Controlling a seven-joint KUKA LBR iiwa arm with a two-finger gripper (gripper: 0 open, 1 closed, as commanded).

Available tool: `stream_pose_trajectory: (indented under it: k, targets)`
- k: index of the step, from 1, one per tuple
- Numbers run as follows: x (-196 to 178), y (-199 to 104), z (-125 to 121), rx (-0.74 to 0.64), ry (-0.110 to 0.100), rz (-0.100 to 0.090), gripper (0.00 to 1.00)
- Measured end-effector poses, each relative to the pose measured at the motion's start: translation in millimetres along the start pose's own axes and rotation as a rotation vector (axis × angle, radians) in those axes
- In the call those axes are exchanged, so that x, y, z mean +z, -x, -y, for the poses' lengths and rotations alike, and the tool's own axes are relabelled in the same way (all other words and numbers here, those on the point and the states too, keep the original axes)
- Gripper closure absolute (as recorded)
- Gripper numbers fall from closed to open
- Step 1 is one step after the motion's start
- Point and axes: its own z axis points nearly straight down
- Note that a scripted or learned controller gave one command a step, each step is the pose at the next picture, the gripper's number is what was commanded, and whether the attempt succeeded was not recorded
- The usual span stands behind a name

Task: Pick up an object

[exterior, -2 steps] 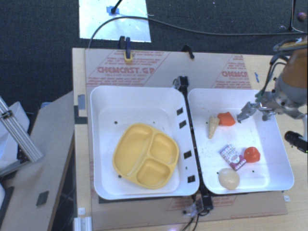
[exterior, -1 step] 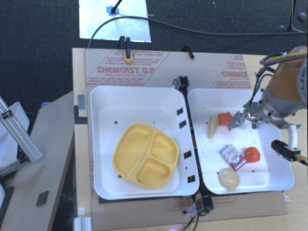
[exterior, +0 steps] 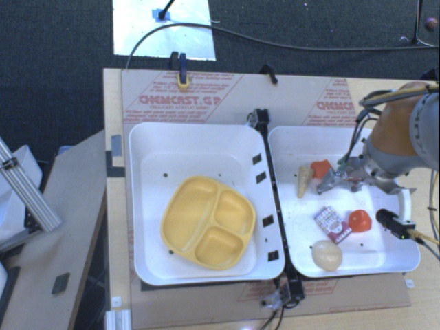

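The right bin [exterior: 385, 256] holds several small objects. A cream cone-shaped piece [exterior: 304, 180] lies near its left wall, and an orange-red piece [exterior: 320, 168] sits just right of it. Further forward are a red-and-white packet [exterior: 331, 223], a red round piece [exterior: 359, 220] and a pale round lump [exterior: 327, 255]. My gripper [exterior: 330, 181] reaches in from the right and hangs low in the bin, just below and right of the orange-red piece and close to it. Nothing is visibly held.
The left bin [exterior: 148, 184] holds a yellow divided plate [exterior: 209, 222]. A black divider with clips [exterior: 269, 198] runs between the bins. A black fitting with a cable [exterior: 392, 223] sits over the right bin's right side. The grey and orange arm [exterior: 402, 133] covers the back right corner.
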Motion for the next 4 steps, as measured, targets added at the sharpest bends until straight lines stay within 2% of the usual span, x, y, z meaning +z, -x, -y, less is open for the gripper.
stream_pose_trajectory:
  k: [1,2,3,4]
  targets:
    - [-13,0,-2,0.000,0.007,0.002,1.00]
    - [-58,4,-5,-0.002,0.007,0.002,1.00]
    - [-122,9,-8,-0.003,0.010,0.003,1.00]
    - [-132,9,-9,-0.004,0.005,0.002,1.00]
